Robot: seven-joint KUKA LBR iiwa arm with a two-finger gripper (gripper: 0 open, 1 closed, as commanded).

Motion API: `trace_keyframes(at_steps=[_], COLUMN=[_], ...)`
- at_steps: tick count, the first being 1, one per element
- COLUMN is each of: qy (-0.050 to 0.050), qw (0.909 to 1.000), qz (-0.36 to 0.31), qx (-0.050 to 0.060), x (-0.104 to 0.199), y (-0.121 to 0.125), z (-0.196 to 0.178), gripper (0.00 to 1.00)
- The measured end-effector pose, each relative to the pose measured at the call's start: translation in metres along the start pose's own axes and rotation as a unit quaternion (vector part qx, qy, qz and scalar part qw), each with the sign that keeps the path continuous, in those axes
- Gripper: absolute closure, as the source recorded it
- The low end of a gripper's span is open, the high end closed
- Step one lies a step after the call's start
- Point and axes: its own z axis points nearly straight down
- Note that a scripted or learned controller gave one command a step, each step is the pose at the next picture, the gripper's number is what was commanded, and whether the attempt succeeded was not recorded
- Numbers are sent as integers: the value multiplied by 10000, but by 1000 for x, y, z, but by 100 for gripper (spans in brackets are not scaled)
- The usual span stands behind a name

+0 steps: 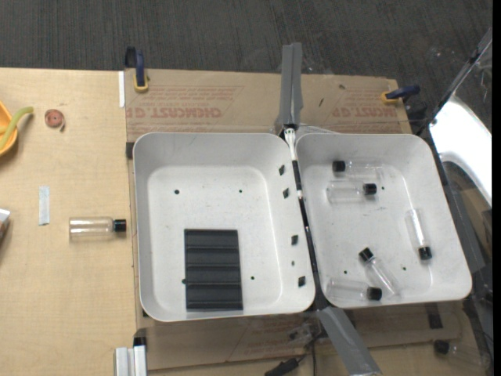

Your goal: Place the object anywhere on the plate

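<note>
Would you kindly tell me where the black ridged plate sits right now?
The black ridged plate lies in the left bin, near its front wall, left of the divider between the bins.

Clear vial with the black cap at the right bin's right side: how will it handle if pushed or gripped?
The vial lies on its side and looks round, so a push probably rolls it. Clear and seemingly empty, likely light. The smooth wall may slip when gripped.

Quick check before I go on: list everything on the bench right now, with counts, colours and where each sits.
white bins: 2, white, side by side, left and right
black ridged plate: 1, black, front of the left bin
clear vials: 5, clear with black caps, in the right bin, e.g.
loose vial: 1, clear with black cap, on the bench left of the bins
clamps: 2, blue, at the back edge, and
</note>
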Motion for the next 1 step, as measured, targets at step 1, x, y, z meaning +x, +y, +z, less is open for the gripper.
trace_keyframes(at_steps=[1], qy=[10], qw=[9715], qz=[2369], qx=[-1], x=[52], y=[-31], z=[0], gripper=[0])
